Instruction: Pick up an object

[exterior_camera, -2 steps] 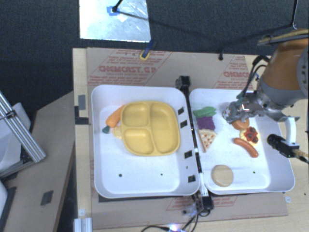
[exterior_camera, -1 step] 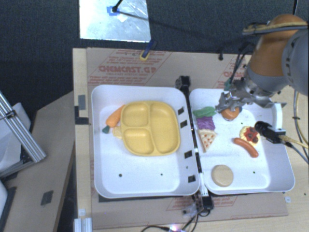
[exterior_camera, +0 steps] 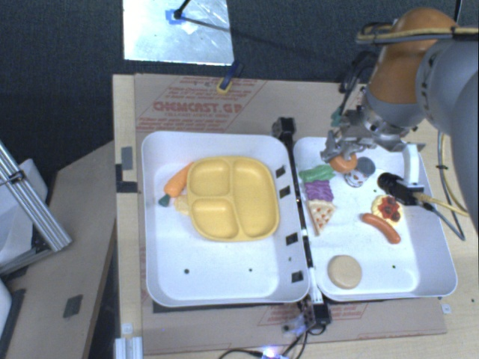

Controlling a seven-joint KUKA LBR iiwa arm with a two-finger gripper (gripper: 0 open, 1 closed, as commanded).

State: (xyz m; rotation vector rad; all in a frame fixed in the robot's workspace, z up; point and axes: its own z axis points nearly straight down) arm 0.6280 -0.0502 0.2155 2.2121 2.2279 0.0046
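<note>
My gripper (exterior_camera: pixel 346 154) hangs low over the far end of the right bin (exterior_camera: pixel 435 275), directly above a small orange toy food (exterior_camera: pixel 345 164) and touching or nearly touching it. Just left of it lie a green vegetable piece (exterior_camera: pixel 316 173) and a purple piece (exterior_camera: pixel 319 191). A pizza slice (exterior_camera: pixel 322 215) lies below those. A red sausage (exterior_camera: pixel 382 227) and a small round red-topped pizza (exterior_camera: pixel 388 207) rest towards the right. A tan round bun (exterior_camera: pixel 345 271) sits near the front.
The left bin (exterior_camera: pixel 161 275) holds a yellow divided plate (exterior_camera: pixel 228 198), with an orange carrot (exterior_camera: pixel 177 179) against its left side. A black divider (exterior_camera: pixel 293 193) runs between the bins. A shiny metal sheet (exterior_camera: pixel 178 21) lies beyond the bench.
</note>
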